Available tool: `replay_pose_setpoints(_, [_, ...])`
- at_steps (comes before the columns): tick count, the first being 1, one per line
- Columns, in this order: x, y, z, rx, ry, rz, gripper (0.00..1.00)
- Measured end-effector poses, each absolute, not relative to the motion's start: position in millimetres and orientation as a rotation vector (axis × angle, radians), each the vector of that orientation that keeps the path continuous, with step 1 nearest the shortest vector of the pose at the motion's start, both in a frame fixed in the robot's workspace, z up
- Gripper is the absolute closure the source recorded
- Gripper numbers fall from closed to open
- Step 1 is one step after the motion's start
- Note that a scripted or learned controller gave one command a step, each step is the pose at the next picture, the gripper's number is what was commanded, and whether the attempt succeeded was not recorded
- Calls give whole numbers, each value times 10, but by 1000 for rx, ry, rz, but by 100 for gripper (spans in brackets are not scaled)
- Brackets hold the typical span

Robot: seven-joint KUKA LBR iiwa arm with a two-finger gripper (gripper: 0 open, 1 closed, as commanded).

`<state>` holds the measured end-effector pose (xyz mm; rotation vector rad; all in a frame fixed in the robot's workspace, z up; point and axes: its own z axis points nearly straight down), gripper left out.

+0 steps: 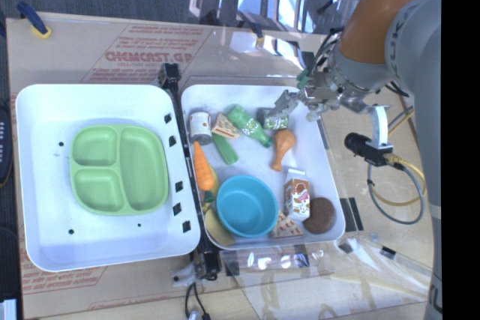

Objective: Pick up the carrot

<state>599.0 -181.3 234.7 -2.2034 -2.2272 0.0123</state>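
The carrot is orange and lies lengthwise against the left wall of the right bin, just above the blue bowl. My gripper hangs low over the upper middle of that bin, beside a green toy and above a chicken drumstick. It is well to the right of the carrot and up from it, not touching it. The grey arm with its orange band comes in from the upper right.
The right bin also holds a small can, a sandwich wedge, a green pickle, a milk carton, a brown cookie and a yellow plate under the bowl. The left bin holds a green divided plate.
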Motion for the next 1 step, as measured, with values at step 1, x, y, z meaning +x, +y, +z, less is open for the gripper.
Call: replay_pose_setpoints(1, [5893,-2097,1099,-2180,-2238,22,0])
